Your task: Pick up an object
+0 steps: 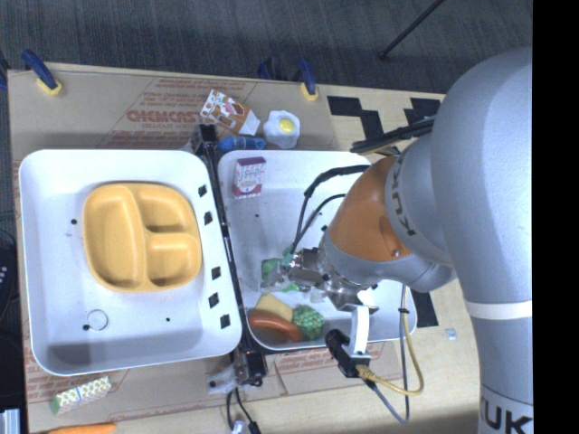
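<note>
Objects for picking lie in the right bin: a green piece near its middle, and at the bin's six o'clock edge a red sausage-like item, a yellow piece touching it, and a knobbly green item just beside both. A small red-and-white carton lies at the bin's eleven o'clock corner, well apart from the rest. My tool hangs low over the bin, at three o'clock of the green piece and just beside it; I cannot tell whether it is spread or closed, nor whether it touches anything. My orange band sits above it. The left bin holds a yellow divided tray. On the worktop, at twelve o'clock of the right bin, rest a yellow-and-white item and a patterned carton.
</note>
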Motion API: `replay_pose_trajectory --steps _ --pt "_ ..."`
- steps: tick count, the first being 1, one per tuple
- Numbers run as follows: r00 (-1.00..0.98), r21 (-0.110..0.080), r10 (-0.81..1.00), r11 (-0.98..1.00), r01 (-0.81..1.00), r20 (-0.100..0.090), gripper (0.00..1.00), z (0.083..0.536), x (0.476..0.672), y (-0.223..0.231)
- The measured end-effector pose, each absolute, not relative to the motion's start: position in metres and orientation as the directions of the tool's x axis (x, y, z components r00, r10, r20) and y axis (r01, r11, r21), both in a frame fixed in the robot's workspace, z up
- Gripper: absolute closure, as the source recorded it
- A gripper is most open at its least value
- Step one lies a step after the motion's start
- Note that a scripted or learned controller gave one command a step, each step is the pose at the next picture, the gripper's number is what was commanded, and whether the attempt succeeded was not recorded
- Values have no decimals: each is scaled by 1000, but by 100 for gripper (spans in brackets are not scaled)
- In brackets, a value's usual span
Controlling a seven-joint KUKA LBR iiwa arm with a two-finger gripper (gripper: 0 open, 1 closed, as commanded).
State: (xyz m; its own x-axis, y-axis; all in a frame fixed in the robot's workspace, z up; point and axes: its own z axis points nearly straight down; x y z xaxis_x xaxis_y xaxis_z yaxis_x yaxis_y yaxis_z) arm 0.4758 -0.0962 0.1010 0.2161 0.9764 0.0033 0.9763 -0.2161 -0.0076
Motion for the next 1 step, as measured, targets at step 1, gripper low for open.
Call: replay_pose_trajectory --steps 1 --pt "245 -4 970 -245 970 1 0 91 498 -93"
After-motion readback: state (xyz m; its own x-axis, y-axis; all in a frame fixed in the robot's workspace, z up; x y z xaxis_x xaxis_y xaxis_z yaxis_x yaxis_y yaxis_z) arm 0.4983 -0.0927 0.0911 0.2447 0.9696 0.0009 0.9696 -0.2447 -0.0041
